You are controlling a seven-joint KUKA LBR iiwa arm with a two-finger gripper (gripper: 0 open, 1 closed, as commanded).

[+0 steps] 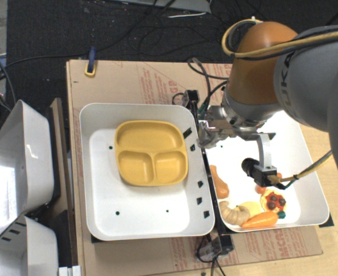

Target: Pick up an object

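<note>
Hanging over the right bin (pixel 298 154), the arm (pixel 261 79) is seen with nothing lifted yet, its grip cannot be told as open or closed, and the carrot (pixel 261 219) is left lying at the bin's front edge.

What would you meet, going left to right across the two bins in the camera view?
yellow divided plate → orange drumstick-shaped toy → tan knobbly toy → round fruit-topped toy

Yellow plate (pixel 152 153), white bins (pixel 100 209), orange carrot (pixel 260 219), grey arm (pixel 315 82)
</note>
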